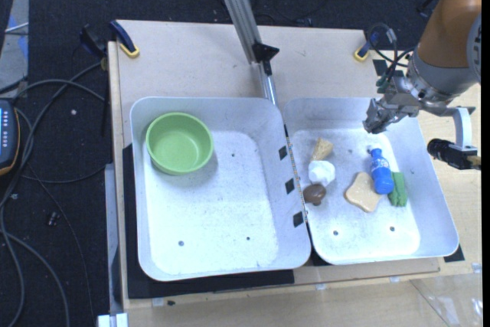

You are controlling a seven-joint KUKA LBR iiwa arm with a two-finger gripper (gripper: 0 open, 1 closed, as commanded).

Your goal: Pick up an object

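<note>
Table [199,65]: pale wood top, carrying two shallow white bins side by side, with a slanted metal pole crossing its far edge.

Left bin [222,226]: the larger-looking of the pair. Holds one green bowl [180,142], upright, in the far left corner.

Right bin [406,230]: holds a loose cluster of small items in its middle.

Arm [450,34]: grey with orange band, enters from the right side of the view, wrist angled down over the right bin's far right part.

Gripper [377,123]: dark, hanging above the far end of the bin, just beyond the blue bottle. Whether it is apart or together — cannot tell from this angle. Nothing seen in its grasp.

Blue bottle [380,171]: lying on the bin floor, white cap toward the gripper. Green object [398,189] touches its right side.

Tan bread-like slice [362,194]: just left of the bottle's lower end.

White lump [321,171]: near the bin's left wall, between a small tan wedge [323,148] above and a brown rounded piece [315,194] below, touching or nearly touching the brown one.
</note>
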